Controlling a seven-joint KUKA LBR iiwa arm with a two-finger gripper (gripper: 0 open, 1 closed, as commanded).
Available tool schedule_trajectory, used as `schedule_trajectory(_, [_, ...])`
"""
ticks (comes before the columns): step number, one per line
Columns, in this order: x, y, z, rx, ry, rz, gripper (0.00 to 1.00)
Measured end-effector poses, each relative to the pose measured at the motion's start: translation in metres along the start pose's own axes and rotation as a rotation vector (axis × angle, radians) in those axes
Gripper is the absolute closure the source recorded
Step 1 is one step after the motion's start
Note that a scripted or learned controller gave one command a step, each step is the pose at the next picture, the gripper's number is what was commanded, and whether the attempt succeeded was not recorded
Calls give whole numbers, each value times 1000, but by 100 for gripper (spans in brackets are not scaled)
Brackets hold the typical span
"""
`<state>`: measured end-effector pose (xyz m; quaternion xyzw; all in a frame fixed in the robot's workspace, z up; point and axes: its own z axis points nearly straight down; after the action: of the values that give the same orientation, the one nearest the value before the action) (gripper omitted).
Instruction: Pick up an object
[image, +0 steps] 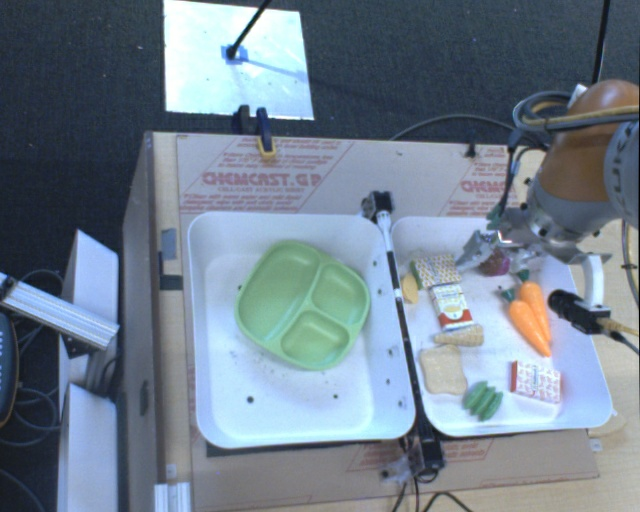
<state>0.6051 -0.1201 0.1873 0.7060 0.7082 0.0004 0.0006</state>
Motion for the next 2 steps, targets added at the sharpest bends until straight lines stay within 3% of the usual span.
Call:
schedule_trajectory(1, [-27,31,101,12,2,5,0])
schedule_trajectory(2, [-63,52,106,62,16,13,0])
